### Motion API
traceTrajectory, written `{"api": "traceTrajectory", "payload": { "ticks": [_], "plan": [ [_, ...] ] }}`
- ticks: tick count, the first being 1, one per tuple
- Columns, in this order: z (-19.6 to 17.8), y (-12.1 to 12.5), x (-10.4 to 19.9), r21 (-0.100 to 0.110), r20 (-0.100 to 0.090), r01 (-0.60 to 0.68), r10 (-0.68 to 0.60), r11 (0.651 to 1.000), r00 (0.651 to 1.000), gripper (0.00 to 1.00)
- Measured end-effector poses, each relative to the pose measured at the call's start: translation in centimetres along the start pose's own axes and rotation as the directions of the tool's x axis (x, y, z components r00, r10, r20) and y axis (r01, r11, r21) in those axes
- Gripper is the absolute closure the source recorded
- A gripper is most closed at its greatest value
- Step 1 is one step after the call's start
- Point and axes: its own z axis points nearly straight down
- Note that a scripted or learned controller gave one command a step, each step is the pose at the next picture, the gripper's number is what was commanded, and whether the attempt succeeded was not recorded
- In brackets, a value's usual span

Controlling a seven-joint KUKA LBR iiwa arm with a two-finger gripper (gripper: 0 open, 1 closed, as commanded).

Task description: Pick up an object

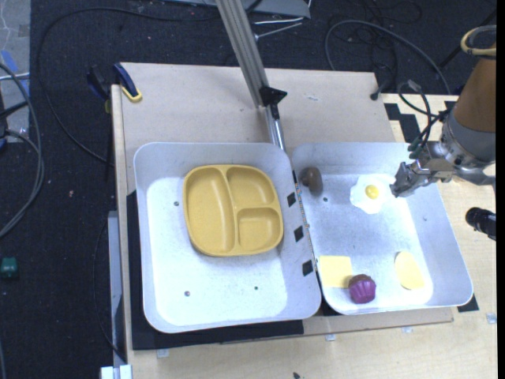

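- Nearest the camera in my right-hand bin (454, 247): a purple toy (362, 288), a yellow cheese slice (334, 271) just beside it, and a pale lemon-like piece (409, 271), all untouched.
- Farther in, the fried egg (369, 195) lies on the floor just beside my gripper (405, 181), the likeliest target; a brown piece (312, 179) sits by the dividing wall.
- I judge myself in the approach: next, centre over the egg and descend.
- My gripper hangs low at the far right wall, gripping nothing; whether it is spread or closed, I cannot tell.
- The left bin (154, 235) carries a yellow divided plate (233, 209).

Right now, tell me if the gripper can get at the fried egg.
Probably yes. The gripper sits just right of the fried egg, with bare bin floor around it.
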Motion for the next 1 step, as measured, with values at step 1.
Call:
{"api": "traceTrajectory", "payload": {
  "ticks": [1],
  "plan": [
    [1.07, -1.89, 5.19, 0.001, 0.0, 0.001, -0.001, 1.0, 1.0, 1.0]
  ]
}}
